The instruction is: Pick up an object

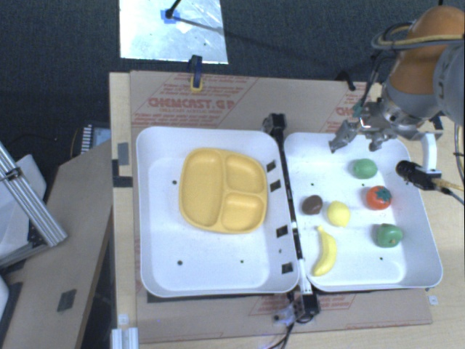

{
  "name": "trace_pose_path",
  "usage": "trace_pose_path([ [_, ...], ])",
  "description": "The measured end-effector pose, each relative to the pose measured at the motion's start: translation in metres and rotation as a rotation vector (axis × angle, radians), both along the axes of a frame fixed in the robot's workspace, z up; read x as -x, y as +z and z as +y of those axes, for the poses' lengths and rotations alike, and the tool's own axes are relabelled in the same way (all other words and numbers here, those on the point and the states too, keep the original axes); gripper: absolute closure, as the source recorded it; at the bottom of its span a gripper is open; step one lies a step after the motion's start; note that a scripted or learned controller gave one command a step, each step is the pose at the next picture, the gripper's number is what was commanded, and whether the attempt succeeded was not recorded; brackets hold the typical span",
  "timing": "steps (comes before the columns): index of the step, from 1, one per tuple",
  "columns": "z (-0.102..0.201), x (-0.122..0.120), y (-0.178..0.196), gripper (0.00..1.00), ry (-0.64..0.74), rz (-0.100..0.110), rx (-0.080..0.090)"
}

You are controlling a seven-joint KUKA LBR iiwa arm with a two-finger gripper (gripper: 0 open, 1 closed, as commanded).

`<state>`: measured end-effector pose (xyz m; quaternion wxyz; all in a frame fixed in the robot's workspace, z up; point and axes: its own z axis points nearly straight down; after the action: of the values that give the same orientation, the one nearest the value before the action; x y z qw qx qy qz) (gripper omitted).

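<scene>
Five smooth plastic fruits (338,214) — curved banana (325,251)

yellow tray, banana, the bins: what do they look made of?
Yellow tray: looks like molded plastic, matte, one even color with rounded compartment walls. Banana: probably a plastic toy, smooth and uniformly yellow with a faint sheen. Bins: seemingly thin formed white plastic, semi-gloss, with rounded corners and a raised rim. None of this is certain from one view.
</scene>
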<state>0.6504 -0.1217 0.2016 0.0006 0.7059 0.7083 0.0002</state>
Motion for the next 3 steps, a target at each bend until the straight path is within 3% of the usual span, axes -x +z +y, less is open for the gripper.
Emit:
trace_pose_path([
  [2, 0.002, -0.001, -0.104, 0.00, -0.001, 0.003, -0.001],
  [3, 0.003, -0.001, -0.117, 0.00, 0.000, 0.001, 0.000],
])
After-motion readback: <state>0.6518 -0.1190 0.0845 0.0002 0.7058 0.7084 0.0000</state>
